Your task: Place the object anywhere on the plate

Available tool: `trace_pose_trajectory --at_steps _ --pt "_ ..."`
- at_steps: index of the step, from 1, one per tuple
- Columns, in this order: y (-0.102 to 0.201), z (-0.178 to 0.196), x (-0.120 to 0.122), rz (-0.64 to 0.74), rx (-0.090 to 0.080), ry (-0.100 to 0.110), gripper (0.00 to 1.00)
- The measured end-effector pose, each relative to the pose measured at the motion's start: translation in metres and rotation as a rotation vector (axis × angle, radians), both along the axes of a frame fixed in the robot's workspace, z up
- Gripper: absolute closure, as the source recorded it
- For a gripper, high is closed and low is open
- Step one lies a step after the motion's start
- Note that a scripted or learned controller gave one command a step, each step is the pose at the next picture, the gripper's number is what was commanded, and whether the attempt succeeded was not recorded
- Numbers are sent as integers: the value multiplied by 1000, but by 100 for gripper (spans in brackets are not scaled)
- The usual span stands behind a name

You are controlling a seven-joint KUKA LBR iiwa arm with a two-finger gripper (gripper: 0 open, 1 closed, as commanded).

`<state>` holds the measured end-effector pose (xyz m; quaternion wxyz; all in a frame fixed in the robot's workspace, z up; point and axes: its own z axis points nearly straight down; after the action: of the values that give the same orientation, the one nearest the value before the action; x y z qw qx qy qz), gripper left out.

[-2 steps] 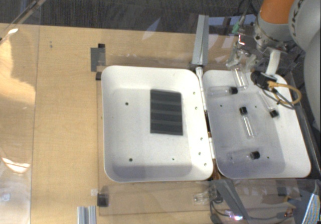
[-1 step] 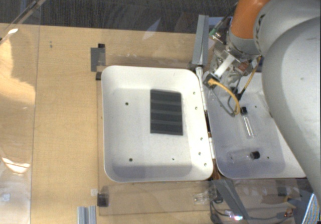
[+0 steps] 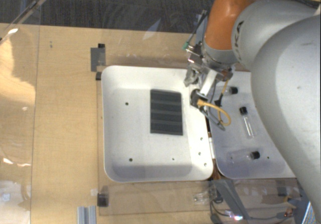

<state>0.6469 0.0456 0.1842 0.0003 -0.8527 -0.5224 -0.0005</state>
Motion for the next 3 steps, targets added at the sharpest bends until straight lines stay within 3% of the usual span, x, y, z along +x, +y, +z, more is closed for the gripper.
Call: trace_pose_trajectory --at_steps 1,2,3 --pt "59 0 9 20 0 -2 100" --pt "130 35 22 -232 2 -3 100" --pt "184 12 12 -897 6 -3 100"
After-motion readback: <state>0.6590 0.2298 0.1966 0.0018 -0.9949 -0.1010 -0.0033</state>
